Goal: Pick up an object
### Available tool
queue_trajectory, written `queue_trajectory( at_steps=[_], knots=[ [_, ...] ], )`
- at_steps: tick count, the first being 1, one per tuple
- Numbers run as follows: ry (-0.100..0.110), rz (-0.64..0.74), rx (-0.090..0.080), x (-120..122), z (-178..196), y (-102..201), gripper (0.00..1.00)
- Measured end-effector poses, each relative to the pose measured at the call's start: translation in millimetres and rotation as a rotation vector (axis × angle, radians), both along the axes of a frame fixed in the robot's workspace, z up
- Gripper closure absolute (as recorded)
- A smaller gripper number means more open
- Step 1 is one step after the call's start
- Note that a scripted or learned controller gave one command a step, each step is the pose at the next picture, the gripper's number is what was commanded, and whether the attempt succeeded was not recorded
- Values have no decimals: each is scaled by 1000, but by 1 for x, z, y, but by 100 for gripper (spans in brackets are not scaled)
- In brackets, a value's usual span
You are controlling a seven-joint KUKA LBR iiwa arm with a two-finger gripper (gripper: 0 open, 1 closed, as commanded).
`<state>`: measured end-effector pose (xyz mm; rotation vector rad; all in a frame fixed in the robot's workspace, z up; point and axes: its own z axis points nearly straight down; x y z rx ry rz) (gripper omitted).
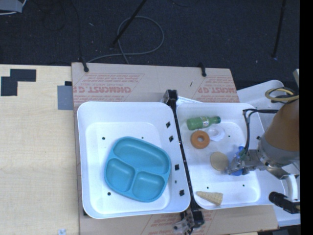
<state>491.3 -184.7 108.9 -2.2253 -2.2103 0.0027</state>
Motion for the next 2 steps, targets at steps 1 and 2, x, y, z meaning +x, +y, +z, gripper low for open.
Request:
queue_trajectory(
  at_steps=[1, 2],
  knots=[
    [-7, 1, -3, -2, 58, -10, 100],
    [-7, 8, -3, -1, 99, -11, 100]
  ],
)
